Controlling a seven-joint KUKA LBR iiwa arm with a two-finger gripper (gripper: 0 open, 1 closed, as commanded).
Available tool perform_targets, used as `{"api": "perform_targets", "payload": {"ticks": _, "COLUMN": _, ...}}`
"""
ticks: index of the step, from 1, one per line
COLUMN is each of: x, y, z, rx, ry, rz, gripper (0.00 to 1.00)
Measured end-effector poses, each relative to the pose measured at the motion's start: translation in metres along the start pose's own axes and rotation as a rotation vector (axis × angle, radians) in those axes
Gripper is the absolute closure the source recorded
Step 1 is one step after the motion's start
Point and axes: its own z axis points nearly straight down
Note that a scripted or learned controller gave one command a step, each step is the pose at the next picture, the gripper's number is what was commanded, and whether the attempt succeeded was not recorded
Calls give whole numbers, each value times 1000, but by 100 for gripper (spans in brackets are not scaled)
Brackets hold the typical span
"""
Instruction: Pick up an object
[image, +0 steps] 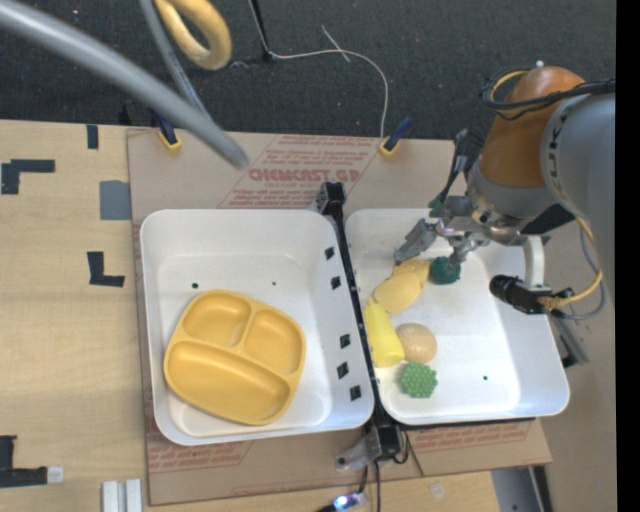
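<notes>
Grey metal claw, fingers spread apart, gripping nothing. Just beside it: one small dark-green knobbly piece. Below: two smooth yellow lumps, one beige ball, one bumpy green ball.

Reaching in from the right, grey arm bending down and leftward, orange band showing just above the wrist. Gripper hanging low at the end, fingers splaying apart, one angling out to the left, the other pointing down. Black cables looping off the wrist on the right side.
</notes>
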Motion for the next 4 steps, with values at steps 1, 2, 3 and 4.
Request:
{"api": "perform_targets", "payload": {"ticks": 1, "x": -3, "y": -6, "z": 46, "rx": -1, "ry": 0, "rz": 0, "gripper": 0}}
{"api": "perform_targets", "payload": {"ticks": 2, "x": -1, "y": -6, "z": 34, "rx": -3, "ry": 1, "rz": -2, "gripper": 100}}
{"api": "perform_targets", "payload": {"ticks": 3, "x": 2, "y": -7, "z": -29, "rx": -9, "ry": 1, "rz": -1, "gripper": 100}}
{"api": "perform_targets", "payload": {"ticks": 4, "x": 3, "y": -6, "z": -53, "rx": -6, "ry": 1, "rz": 0, "gripper": 100}}
